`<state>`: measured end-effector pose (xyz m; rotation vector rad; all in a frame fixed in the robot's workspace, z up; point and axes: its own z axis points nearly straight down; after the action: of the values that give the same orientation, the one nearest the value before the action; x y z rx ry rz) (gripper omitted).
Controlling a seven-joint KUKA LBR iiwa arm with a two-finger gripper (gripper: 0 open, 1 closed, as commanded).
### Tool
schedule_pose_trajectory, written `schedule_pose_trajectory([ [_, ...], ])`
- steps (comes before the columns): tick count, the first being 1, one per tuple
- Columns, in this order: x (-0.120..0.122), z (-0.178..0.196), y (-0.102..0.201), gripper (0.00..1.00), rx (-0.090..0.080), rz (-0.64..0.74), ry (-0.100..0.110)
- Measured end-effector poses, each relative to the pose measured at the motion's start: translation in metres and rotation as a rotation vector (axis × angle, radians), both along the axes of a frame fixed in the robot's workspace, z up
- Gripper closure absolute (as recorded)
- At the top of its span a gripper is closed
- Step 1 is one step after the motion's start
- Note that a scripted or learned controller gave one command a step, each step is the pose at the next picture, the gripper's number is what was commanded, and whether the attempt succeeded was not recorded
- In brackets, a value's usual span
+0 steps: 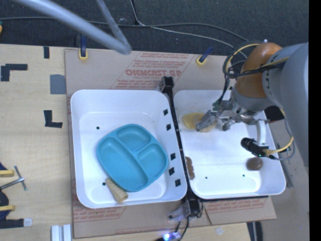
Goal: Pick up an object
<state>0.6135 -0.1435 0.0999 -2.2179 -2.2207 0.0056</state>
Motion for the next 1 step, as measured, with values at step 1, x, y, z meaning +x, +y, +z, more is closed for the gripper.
schedule_pose_trajectory([
  [1, 0.0002, -0.0153, 0.0006, 0.0, -0.001, 0.001, -0.004],
])
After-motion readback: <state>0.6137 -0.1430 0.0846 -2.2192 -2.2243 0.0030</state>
